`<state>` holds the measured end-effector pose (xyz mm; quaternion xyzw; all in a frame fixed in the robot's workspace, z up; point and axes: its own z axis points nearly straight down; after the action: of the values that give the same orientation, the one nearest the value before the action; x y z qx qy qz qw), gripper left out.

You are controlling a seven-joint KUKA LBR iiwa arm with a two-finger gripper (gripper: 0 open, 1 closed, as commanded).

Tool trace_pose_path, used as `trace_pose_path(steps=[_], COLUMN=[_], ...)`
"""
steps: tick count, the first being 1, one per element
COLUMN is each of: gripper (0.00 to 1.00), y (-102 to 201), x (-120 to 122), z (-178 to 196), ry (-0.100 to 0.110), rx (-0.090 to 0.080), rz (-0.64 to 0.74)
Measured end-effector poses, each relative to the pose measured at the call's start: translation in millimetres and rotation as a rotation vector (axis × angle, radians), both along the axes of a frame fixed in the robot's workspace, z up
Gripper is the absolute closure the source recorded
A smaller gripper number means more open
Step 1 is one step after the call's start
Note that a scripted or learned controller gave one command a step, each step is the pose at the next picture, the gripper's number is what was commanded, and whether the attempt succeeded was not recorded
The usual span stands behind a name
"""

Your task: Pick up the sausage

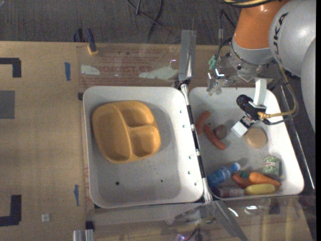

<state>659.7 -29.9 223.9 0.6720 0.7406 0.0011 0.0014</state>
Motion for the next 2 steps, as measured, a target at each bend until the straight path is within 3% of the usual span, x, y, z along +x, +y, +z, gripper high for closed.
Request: trace_pose_path(steps=[1, 2], gripper=[0.00, 0.00], y=[0, -46], x=[0, -56], z=[-1, -39], ry=[0.001, 0.003], rx=[-0.001, 0.000], rz=[0.000, 0.013])
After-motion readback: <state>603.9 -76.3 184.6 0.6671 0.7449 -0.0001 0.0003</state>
